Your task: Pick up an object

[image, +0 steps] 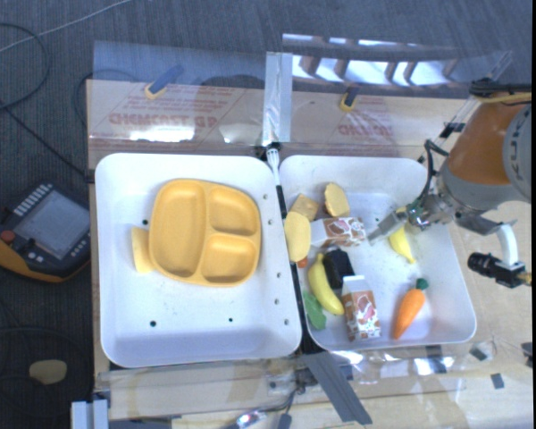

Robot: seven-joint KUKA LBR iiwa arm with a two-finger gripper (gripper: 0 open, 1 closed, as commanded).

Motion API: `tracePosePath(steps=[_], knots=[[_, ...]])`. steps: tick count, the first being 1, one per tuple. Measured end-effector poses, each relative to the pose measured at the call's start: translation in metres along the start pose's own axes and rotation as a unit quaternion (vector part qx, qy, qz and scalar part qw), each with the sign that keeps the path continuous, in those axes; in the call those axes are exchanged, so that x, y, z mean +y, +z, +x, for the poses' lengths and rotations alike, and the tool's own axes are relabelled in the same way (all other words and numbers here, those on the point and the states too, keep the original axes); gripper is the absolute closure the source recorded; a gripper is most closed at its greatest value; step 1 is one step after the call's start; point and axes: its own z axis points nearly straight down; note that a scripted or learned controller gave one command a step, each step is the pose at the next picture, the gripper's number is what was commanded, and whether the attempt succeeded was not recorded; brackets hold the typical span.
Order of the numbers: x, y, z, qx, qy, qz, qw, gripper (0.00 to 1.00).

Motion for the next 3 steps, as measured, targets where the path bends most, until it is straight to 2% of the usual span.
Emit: tracePosePath(steps=[1,2,3], knots=[[-0.001,-0.008,0.0,0.0,0.0,0.001,1.0,1.0],[0.026,-0.042,0.05,0.0,0.022,0.004,0.9997,1.0],[0.07,-0.152,0.089,-0.002,0.125,0.005,0.9921,1.0]])
